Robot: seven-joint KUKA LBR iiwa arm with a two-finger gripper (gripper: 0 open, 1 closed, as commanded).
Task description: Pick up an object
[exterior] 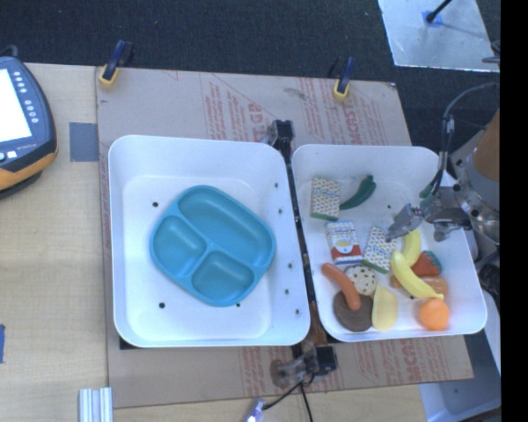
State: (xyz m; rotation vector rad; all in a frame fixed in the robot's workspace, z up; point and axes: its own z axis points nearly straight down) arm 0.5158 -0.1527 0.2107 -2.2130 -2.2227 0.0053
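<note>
Overhead, a bench [53, 262] carries two shallow white bins side by side. The left bin [123, 236] holds a blue divided tray [213, 244] lying flat near its middle. The right bin [334, 161] holds a crowd of small toy foods: a green box [325, 198] and a green pepper [359, 192] toward the far side, a small red and white carton [343, 241] and a patterned packet [378, 252] in the middle, and along the near side a sausage [341, 286], a round brown cookie [352, 313], a pale yellow piece [384, 308], a banana [412, 271] and an orange [435, 314]. The arm reaches in from the right, and its gripper [405, 224] sits low over the right bin's right half, just above the far tip of the banana and beside the patterned packet. Nothing shows between the jaws, and whether they stand wide or narrow cannot be told from this angle. The banana looks the nearest candidate: probably a light, hollow plastic toy, stiff and smooth, so likely to slip or roll. A hold across its narrow middle, with the jaws closing on its curved sides, seems the safest, though the neighbours pressed against it leave little room.
</note>
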